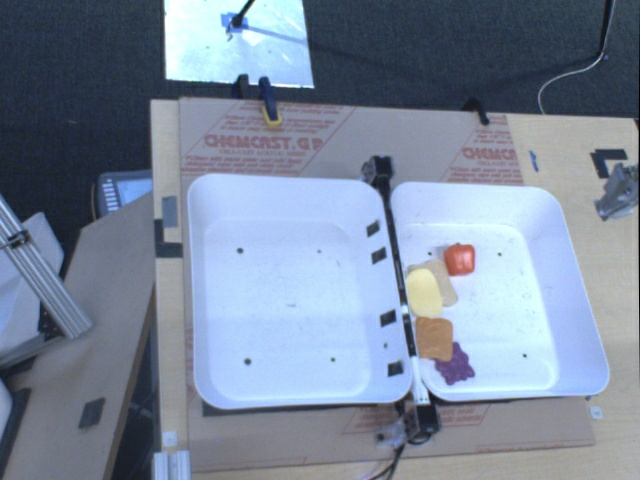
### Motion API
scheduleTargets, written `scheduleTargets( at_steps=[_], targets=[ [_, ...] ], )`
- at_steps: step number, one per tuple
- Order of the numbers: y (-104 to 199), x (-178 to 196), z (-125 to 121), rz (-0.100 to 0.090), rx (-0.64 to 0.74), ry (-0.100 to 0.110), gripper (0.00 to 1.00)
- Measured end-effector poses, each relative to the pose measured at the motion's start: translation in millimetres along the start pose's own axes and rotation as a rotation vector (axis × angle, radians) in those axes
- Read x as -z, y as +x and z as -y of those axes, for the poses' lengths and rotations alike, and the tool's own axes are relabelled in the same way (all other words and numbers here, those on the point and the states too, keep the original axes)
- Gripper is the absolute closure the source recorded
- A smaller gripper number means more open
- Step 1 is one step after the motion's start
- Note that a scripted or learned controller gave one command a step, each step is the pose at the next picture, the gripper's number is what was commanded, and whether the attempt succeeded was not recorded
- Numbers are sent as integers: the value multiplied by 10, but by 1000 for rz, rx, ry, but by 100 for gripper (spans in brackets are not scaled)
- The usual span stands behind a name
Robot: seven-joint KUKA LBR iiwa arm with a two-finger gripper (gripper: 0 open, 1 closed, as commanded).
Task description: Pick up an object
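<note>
At the bottom of the frame, cables (405, 433) bunch at the near edge of the surface (560, 138), where the two bins meet. The left bin (210, 368) sits at centre left and the right bin (570, 368) at centre right, touching along a seam with small dark clips (388, 318). All the objects lie in the right bin, close to that seam: a purple piece (456, 364) nearest, an orange block (434, 337) touching it just above, then a yellow piece (423, 292) overlapping a tan piece (442, 280), and a red piece (459, 259) farthest back. Under the bins a brown sheet (330, 133) printed with red letters covers the light wood. At the right edge of the frame, beside the right bin's far corner, a grey metal part (618, 190) juts in; whether it is the tool, and how the tool stands, cannot be told. Beyond the surface is dark carpet (80, 58), with a shiny metal plate (238, 28) at upper left and a white cord (570, 73) at upper right. A slanted metal rail (40, 278) stands at the left edge.
</note>
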State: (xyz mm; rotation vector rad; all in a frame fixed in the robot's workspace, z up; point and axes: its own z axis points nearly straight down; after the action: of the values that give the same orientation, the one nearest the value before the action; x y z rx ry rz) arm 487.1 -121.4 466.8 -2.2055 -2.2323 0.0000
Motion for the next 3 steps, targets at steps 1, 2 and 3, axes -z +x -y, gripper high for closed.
scheduleTargets(
  at_steps=[1,2,3],
  targets=[
    [-860,727,-13,9,-16,-13,100],
    [-277,-560,9,-1,-4,5,100],
    [-594,761,14,9,-12,-19,100]
  ],
)
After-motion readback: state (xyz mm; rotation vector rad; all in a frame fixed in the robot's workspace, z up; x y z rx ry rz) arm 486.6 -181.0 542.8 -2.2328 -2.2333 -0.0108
